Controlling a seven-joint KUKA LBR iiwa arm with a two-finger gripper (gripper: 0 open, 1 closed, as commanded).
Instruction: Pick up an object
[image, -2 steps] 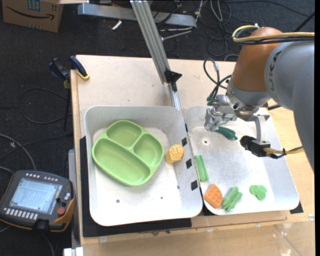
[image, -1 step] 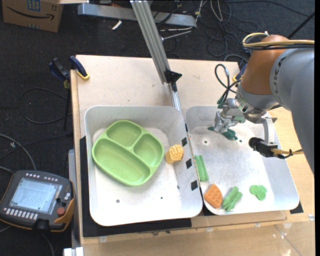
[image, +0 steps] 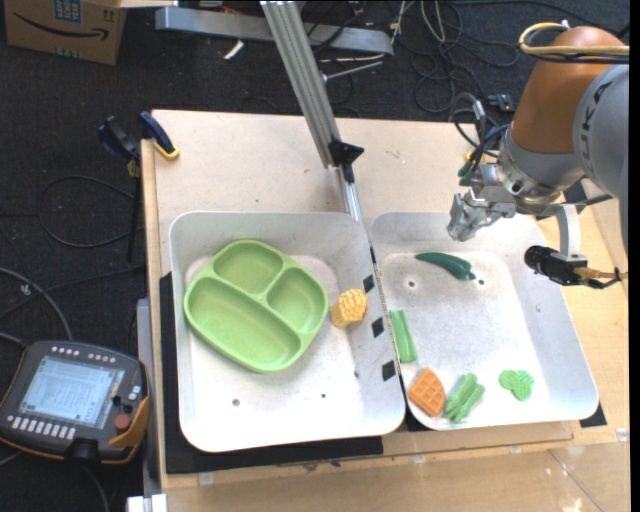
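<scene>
Writing: a cardboard box (image: 65, 28) at the top left carries blue print and a dark curved mark, too small to read.
Pendant: its lit screen (image: 72, 398) sits bottom left, text illegible.
Gripper: the gripper (image: 463, 222) hovers over the right bin's (image: 560, 340) far edge; whether its tips are spread or pressed together, I cannot tell.
Objects: just beside it lies a dark green pepper (image: 444, 263); a green stick (image: 402, 335), orange waffle piece (image: 427, 391), green bean bundle (image: 463, 396) and small green leaf (image: 517, 382) lie nearer.
Left bin: a green divided plate (image: 255, 304), with what looks like a yellow corn piece (image: 348, 307) beside it.
Cut off: the arm's upper part leaves the picture.
</scene>
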